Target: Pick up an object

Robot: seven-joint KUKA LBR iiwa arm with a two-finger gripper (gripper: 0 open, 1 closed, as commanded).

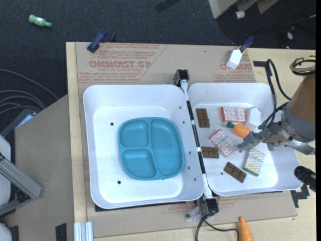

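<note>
The claw (247, 143), its state impossible to tell, hovers just above-left of a small flat green-and-white patterned packet (254, 161). It looks light, thin, probably slippery; pinch across its narrow edges.

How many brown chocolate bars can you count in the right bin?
3: one chocolate bar lies at the bin's upper left, one by the divider at mid-height, one near the bottom. The arm may hide others.
</note>
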